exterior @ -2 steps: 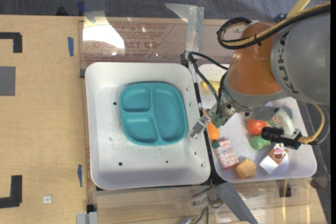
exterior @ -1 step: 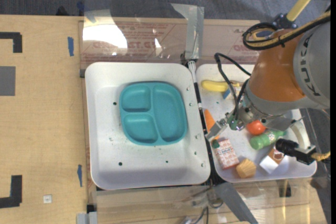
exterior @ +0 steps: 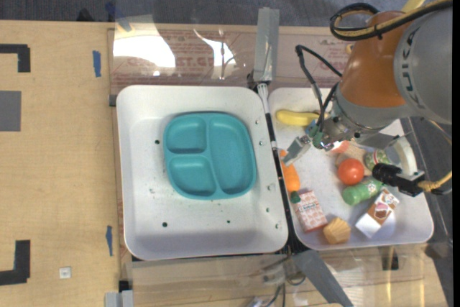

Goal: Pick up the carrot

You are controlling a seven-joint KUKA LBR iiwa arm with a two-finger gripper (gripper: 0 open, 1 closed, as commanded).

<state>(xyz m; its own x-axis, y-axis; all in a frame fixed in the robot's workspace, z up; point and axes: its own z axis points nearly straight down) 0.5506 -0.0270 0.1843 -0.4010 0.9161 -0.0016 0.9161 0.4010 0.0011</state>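
Just below the gripper [exterior: 307, 141], carrot [exterior: 290, 177] on bin floor, gripper's grasp state unclear

Both white bins [exterior: 136, 154] look like smooth plastic w/ slight sheen. Teal divided plate [exterior: 210, 154] matt plastic. Bench top [exterior: 50, 176] at 9 o'clock: matt wood/board. Tomato [exterior: 351, 171] glossy. Arm's orange band [exterior: 370, 68] smooth, semi-gloss.
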